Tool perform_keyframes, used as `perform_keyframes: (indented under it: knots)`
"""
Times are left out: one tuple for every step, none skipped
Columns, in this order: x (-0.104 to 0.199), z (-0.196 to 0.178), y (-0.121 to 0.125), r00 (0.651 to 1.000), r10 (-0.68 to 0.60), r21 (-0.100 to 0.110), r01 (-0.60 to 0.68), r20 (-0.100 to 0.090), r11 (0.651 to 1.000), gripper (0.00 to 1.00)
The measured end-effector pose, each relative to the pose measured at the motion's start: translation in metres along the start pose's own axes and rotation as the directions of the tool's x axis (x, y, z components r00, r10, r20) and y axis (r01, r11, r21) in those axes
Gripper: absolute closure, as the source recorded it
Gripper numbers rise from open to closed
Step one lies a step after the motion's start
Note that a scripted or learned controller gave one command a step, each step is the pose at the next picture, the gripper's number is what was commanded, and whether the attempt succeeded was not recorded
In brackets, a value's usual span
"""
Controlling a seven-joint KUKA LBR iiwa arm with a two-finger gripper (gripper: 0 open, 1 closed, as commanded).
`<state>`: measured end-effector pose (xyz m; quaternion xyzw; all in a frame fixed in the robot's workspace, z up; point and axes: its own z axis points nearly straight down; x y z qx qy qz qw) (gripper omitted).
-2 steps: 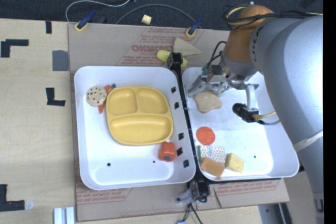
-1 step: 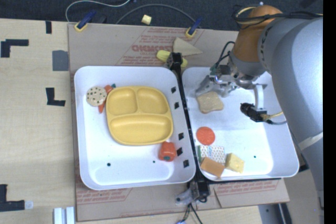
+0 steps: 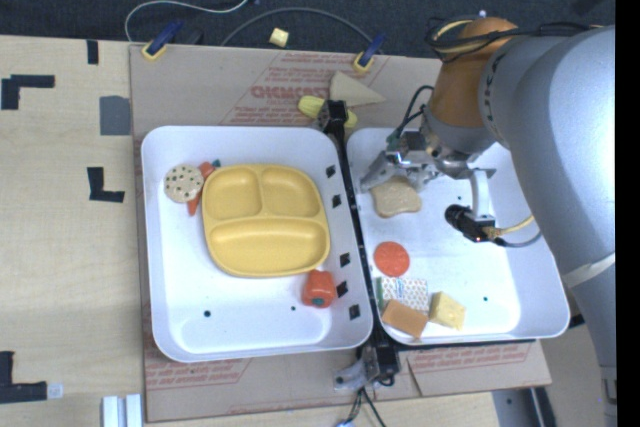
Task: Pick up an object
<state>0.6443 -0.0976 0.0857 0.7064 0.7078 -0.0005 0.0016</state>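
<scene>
Our gripper [image 3: 400, 167] sits low in the right bin [image 3: 500, 310], right above the beige bread-like piece [image 3: 397, 201] by the divider. Honestly can't tell whether the jaws are spread or pinching. We'd center on it, descend straight, then squeeze.

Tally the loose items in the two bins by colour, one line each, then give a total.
Yellow: 2, the divided plate and the cheese-like wedge
Red or orange-red: 3, the round slice, the small piece by the plate, the bit beside the cookie
Tan or brown: 3, the cookie, the bread-like piece, the toast-coloured block
Pale speckled: 1, the square
Total: 9
</scene>
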Motion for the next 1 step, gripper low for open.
perform_keyframes:
  knots:
    - [-0.0003,-0.0098,0.0004,1.0,0.0,0.0,0.0,-0.001,1.0,1.0]
